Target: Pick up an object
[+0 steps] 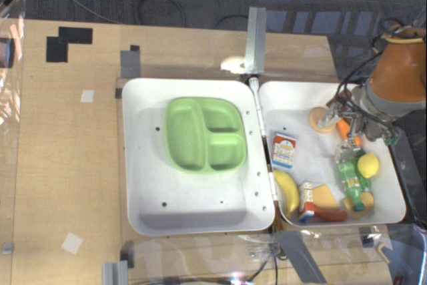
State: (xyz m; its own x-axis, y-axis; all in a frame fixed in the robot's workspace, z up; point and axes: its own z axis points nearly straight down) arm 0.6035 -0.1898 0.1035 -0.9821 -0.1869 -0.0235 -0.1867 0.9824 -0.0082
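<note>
While the arm (pixel 400 73) hangs over the right bin (pixel 293 103), the left bin (pixel 133 143) carries just a green divided plate (pixel 203 133). Candidates crowd the right bin's near side: banana (pixel 288 190), green bottle (pixel 348 175), card box (pixel 284 150), lemon (pixel 367 165). Gripper (pixel 347 123) sits low by the orange carrot (pixel 348 130); grasp state: cannot tell. Risk, as I judge it: items lie touching, so closing could catch two or nudge the lemon and slip off.
</note>
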